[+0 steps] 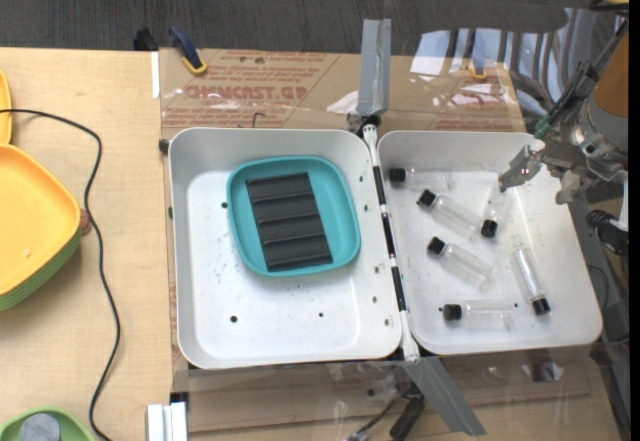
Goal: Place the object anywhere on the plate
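- The clear vials [470, 223] with black caps lie scattered flat in the right bin [575, 329], none lifted.
- The teal plate [345, 219], a dark ribbed insert on it, waits in the left bin [200, 329].
- The gripper [518, 172] hovers at the right bin's far right; whether its jaws are open or closed I cannot tell.

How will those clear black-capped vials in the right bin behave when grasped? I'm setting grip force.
The vials look like smooth clear cylinders lying on their sides, so they would probably roll if nudged. Their glossy walls may slip between fingers. They seem light, possibly fragile.
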You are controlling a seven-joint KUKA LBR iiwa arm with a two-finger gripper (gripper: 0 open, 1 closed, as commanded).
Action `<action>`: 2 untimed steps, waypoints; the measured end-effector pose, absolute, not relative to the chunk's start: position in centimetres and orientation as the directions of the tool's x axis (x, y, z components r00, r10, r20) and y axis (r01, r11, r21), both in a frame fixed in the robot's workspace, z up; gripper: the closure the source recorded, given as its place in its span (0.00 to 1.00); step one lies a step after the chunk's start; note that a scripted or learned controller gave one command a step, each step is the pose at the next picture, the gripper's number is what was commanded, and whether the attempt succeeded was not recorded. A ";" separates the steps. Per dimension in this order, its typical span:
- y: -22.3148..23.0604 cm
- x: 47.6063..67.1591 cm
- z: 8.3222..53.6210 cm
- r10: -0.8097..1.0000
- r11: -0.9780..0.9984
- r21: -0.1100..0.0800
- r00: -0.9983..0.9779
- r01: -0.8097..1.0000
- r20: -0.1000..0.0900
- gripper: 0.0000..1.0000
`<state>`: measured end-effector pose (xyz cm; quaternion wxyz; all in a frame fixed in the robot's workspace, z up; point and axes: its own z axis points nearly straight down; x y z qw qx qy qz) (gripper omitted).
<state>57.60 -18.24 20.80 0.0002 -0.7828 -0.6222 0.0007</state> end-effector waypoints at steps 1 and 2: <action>-19.8 57.8 28.9 0.960 -0.280 -0.002 0.280 0.960 -0.002 0.00; -21.0 58.0 38.2 0.944 -0.331 -0.003 0.331 0.944 -0.003 0.00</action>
